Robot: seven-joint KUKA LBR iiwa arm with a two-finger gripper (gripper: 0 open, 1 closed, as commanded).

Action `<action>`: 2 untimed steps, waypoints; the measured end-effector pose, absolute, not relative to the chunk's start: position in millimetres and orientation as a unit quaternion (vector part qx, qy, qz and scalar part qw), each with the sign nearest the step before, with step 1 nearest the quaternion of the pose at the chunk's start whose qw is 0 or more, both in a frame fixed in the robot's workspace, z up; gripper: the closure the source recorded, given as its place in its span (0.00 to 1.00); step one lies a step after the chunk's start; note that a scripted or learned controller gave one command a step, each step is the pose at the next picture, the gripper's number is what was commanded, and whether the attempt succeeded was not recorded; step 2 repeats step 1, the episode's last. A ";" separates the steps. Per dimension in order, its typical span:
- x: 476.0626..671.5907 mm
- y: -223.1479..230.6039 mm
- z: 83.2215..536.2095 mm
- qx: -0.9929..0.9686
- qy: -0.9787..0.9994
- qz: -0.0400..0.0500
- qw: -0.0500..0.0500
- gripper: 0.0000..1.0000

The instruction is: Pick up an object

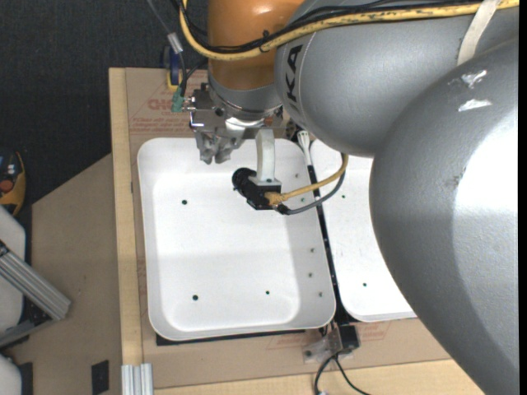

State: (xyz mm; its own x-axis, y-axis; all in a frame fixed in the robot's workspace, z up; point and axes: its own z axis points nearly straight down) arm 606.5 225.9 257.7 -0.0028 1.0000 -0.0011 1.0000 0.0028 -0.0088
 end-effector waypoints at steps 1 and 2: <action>615.0 182.8 310.0 -0.709 -0.706 -0.003 -0.002 1.00; 615.0 182.8 310.0 -0.709 -0.706 -0.003 -0.002 1.00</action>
